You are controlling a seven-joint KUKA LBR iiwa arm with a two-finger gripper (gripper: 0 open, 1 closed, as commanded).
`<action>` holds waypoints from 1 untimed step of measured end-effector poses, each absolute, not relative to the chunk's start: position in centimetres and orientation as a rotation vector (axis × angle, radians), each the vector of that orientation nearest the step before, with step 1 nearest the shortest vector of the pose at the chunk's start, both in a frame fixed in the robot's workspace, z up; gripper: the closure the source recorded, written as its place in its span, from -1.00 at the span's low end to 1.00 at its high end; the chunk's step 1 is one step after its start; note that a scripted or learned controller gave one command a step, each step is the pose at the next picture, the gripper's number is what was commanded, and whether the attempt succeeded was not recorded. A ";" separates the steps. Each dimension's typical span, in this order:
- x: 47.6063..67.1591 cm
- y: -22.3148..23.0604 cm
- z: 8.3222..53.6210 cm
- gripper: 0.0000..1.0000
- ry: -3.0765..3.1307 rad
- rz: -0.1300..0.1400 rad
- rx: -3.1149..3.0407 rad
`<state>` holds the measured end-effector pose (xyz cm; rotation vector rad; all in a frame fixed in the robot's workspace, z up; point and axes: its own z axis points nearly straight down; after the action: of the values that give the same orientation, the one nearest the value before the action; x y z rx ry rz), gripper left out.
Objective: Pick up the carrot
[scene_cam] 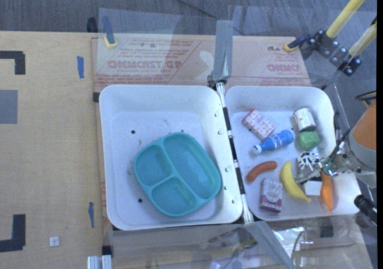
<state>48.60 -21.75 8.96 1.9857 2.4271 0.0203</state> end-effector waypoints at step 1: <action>49.4 -21.5 8.9 -1.00 2.371 0.015 2.059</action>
<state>49.37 -21.52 8.93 2.0588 2.3715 0.0148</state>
